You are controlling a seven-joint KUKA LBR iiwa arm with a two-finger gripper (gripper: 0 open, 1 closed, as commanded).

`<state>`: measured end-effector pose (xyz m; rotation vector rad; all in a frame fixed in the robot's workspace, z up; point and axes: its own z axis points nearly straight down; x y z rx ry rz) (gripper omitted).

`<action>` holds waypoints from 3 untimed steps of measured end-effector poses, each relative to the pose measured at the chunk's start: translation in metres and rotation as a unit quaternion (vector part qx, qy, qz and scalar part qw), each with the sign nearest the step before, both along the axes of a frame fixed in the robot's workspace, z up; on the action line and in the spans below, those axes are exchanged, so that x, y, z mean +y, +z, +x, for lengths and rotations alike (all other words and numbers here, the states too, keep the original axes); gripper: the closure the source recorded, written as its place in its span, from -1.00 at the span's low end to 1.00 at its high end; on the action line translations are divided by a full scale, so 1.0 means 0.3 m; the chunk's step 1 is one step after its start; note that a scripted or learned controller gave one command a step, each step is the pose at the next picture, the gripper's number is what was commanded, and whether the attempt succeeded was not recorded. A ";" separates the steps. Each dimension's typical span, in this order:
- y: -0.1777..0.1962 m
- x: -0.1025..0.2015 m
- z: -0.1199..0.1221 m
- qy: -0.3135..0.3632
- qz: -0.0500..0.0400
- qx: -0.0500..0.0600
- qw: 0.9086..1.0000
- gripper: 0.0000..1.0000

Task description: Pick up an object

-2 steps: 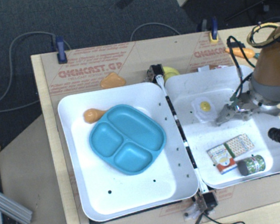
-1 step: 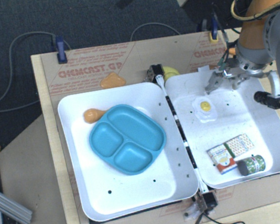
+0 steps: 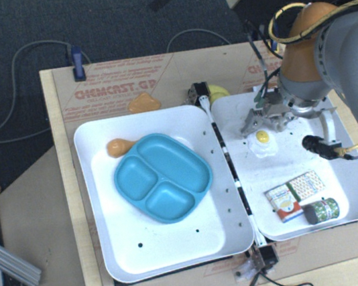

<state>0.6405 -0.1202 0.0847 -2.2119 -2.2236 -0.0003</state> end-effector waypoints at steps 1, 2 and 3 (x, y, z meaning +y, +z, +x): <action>0.000 0.068 -0.026 -0.001 -0.001 0.000 1.000 -1.00; 0.039 0.063 -0.021 -0.001 -0.003 -0.003 1.000 1.00; 0.035 0.064 -0.023 -0.001 -0.003 -0.002 1.000 -1.00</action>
